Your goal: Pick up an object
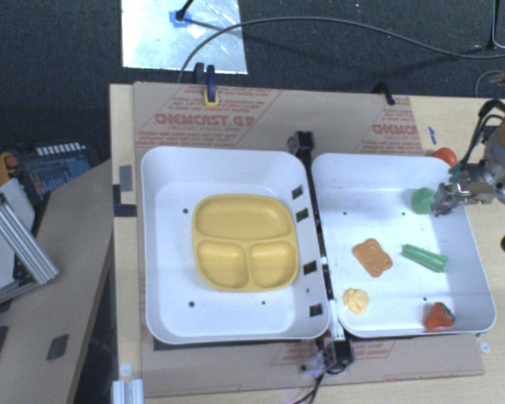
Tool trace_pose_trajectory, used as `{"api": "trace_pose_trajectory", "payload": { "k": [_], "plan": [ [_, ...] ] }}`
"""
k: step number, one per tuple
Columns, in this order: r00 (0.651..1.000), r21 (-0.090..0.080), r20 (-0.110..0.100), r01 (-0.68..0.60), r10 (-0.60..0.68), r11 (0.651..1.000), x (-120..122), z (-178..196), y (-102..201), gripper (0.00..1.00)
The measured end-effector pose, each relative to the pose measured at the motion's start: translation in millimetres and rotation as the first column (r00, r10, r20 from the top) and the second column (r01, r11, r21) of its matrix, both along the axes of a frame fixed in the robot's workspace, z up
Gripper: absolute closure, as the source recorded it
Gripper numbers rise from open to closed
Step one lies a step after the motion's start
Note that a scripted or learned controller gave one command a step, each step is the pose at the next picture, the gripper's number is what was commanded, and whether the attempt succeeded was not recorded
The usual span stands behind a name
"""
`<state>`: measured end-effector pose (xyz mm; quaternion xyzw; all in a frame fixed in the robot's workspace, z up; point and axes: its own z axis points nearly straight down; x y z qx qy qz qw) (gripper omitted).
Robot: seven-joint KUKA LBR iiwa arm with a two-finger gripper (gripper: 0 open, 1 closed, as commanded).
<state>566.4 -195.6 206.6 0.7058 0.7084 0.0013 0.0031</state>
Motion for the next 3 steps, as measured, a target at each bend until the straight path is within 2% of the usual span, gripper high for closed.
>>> {"api": "trace_pose_trajectory", "payload": {
  "k": [1, 2, 3],
  "plan": [
    [1.0, 0.001, -0.002, -0.001, 0.001, 1.0, 1, 26, 0, 1.0],
    [1.0, 0.004, -0.005, -0.005, 0.005, 1.0, -3, 25, 56, 1.0],
    [1.0, 0.004, -0.004, -0.007, 0.007, 1.0, 11, 29, 116, 1.0]
  ]
}}
